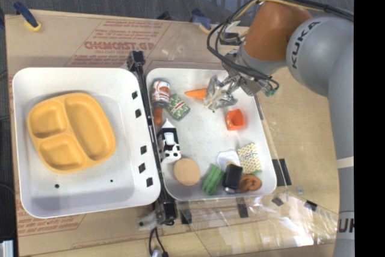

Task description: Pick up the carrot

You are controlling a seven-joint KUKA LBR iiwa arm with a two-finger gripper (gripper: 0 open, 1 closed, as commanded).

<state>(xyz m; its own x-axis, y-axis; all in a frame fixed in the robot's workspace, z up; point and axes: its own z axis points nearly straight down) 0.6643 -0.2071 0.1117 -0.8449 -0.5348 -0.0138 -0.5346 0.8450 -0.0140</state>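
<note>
The carrot is a small orange cone lying flat near the back of the right bin, tip pointing left. My gripper hangs just right of it, metal fingers pointing down and left, close to the carrot's thick end. I see nothing between the fingers, and the carrot rests on the bin floor.
The right bin also holds a soup can, a green-white packet, an orange block, a cow toy, a round cookie, green pieces and a patterned packet. The left bin holds a yellow divided plate.
</note>
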